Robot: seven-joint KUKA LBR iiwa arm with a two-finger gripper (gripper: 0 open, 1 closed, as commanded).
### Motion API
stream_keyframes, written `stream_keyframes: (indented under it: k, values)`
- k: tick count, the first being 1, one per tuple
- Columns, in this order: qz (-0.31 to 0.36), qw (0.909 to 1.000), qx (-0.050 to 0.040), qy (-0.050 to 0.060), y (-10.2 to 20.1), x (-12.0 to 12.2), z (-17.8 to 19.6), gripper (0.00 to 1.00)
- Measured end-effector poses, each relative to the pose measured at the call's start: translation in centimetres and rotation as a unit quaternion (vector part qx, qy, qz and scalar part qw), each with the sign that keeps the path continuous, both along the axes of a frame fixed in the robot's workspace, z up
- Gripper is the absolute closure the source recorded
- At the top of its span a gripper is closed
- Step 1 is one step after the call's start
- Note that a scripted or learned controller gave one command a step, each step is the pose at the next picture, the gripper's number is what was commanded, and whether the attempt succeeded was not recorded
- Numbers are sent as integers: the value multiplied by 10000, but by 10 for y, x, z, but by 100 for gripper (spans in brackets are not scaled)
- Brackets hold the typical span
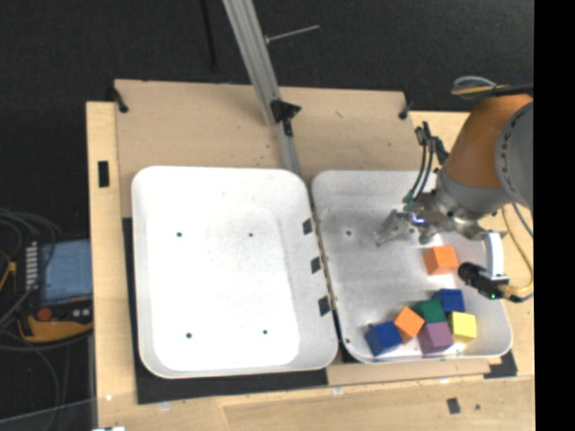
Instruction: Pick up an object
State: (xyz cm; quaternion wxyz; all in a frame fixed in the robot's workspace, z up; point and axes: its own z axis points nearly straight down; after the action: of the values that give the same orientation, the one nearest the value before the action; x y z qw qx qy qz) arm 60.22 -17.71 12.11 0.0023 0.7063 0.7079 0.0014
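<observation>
**Arm over the right bin, blocks waiting nearby**

The gripper [395, 229] hangs low over the right bin [359, 205], its grey fingers pointing toward the bare middle of the floor. Nothing sits between them, and whether they are spread or closed cannot be told from this angle.

The nearest candidate is an orange block [441, 259], lying just beside the wrist on the near side. Further toward the front corner a cluster sits packed together: a blue block [383, 338], a second orange block [410, 321], a green block [433, 311], a purple block [437, 337], a yellow block [464, 325] and another blue block [450, 300].

The likely trouble is aim. The fingers seem to be over bare floor, so closing there would probably catch nothing. In the cluster the blocks touch, leaving little room for a finger to slip down; it could land on a neighbour's top and push the pile against the wall. The lone orange block is close under the arm and could be knocked aside by the wrist.

The blocks are small cubes with flat faces and a matte look, possibly foam. The bins are shallow white trays with rounded corners and smooth speckled floors, where a nudged cube would likely slide. The left bin [225, 268] sits alongside, on a tan board [198, 124].
</observation>
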Motion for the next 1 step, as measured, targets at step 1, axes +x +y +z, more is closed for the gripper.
stream_keyframes:
  k: [1]
  values:
    - [-8, 10000, 10, 3, 0, 0, 9, 100]
